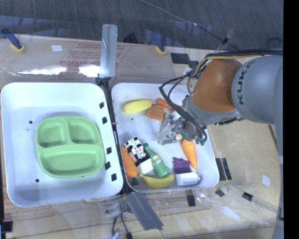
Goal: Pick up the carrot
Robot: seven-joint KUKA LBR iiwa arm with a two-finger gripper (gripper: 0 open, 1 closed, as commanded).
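The arm reaches in from the right over the right bin [207, 156], and its tool [177, 129] hangs low among the toy food near the bin's middle. Metal parts and cables crowd that spot, and I cannot tell whether the tool is apart or together; nothing can be made out in its grip.

Two carrot-like pieces lie in this bin. One carrot [189, 152] rests just beside the tool on its lower right, tip pointing toward the near rim, next to a purple piece [180, 164] and a white block [188, 179]. A second carrot [129, 162] lies along the left wall, beside a black-and-white cow-patterned block [135, 150] and a green bottle [156, 164]. A corn cob [137, 106] and an orange slice-like piece [155, 113] sit toward the far side, and a banana [157, 181] lies at the near rim. The left bin [12, 133] carries a green divided plate [69, 146].

My judgement: this is the approach or grasp step, aimed at the carrot nearest the tool. The next move likely calls for centring over that carrot's thicker end, straddling it across its width, and closing without nudging the purple piece
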